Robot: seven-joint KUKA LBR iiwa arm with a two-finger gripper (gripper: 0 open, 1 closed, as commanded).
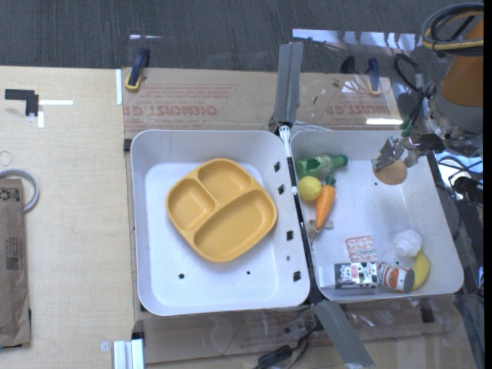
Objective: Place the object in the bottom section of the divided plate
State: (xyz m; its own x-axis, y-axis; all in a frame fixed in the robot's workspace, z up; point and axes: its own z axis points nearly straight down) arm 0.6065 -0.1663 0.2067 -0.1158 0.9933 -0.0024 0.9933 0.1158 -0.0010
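The yellow divided plate lies in the left bin, with two small sections at the top and one large section at the bottom right; nothing lies in it. My gripper hangs over the upper right part of the right bin, far to the right of the plate. Its fingers are shut on a round tan object, which sits at their tips, seemingly lifted off the bin floor.
The right bin holds a green bottle, a lemon, a carrot, a red and white packet, a small labelled jar, a white lump and a banana. A raised divider separates the bins.
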